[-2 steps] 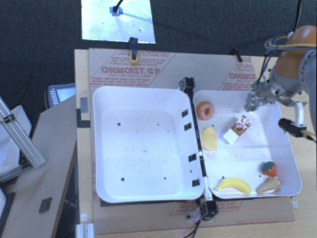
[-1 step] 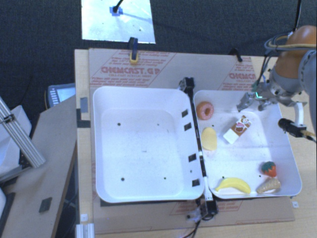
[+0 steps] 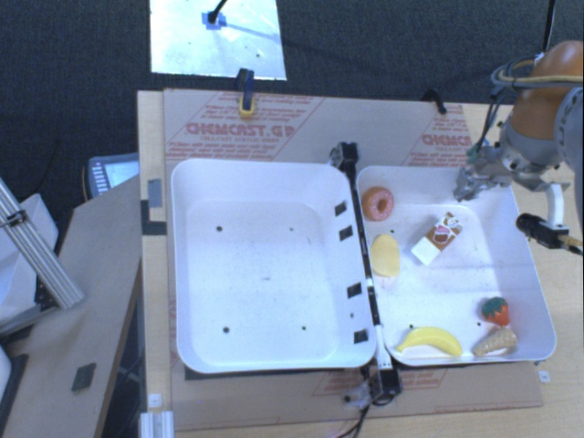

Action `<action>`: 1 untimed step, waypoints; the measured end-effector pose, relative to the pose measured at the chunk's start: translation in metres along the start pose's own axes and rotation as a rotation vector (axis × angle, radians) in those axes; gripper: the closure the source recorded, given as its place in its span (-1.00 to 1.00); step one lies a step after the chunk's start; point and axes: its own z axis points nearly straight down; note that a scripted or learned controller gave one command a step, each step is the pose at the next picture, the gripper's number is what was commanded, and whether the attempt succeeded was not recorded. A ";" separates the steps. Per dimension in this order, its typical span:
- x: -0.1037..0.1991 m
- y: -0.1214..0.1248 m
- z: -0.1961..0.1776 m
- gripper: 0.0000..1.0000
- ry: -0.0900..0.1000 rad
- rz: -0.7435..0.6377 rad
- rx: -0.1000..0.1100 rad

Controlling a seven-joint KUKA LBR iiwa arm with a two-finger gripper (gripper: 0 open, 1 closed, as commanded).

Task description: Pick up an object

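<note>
The right bin (image 3: pixel 529 286) holds several toy foods. A pink-frosted donut (image 3: pixel 378 203) lies at its far left. Just below it is a yellow oval piece (image 3: pixel 386 255). A white cake slice with a red topping (image 3: pixel 438 238) sits near the middle. A banana (image 3: pixel 430 340) lies along the near wall, with a waffle cone (image 3: pixel 494 342) and a strawberry (image 3: pixel 495 310) to its right. My gripper (image 3: pixel 470 187) hangs over the bin's far right part, above and right of the cake slice, with nothing visibly in it.
The left bin (image 3: pixel 196 272) sits beside the right one, with black clips (image 3: pixel 356 290) along the wall between them. Both rest on a cardboard sheet (image 3: pixel 274 130). A black-tipped part of the arm (image 3: pixel 540 231) sticks out over the right bin's right rim.
</note>
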 end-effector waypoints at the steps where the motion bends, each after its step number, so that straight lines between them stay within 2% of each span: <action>1: 0.000 0.000 0.000 -1.00 0.000 -0.001 0.001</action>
